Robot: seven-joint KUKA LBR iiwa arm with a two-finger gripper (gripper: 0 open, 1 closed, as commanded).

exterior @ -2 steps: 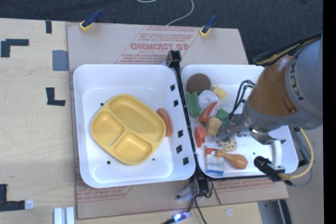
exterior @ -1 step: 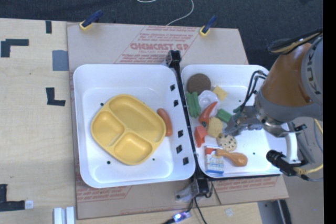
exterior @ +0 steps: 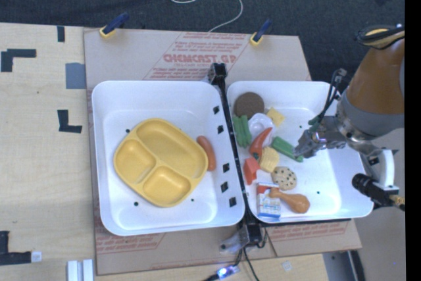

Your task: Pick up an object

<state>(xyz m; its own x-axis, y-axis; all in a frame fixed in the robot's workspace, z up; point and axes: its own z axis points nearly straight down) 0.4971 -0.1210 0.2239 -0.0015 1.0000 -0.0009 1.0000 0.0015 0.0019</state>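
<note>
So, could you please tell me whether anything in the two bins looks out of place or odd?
One thing stands out: a small orange-red toy sausage lies loose in the left white bin, against the right edge of the yellow three-compartment plastic plate, not in a compartment. The other toy foods are heaped in the right white bin.

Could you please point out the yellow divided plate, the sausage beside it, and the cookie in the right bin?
yellow divided plate (exterior: 161,161), camera view, on the ridge where its compartments meet.
sausage (exterior: 206,152), camera view, mid-length of its body.
cookie (exterior: 284,176), camera view, centre of its speckled top face.
</note>
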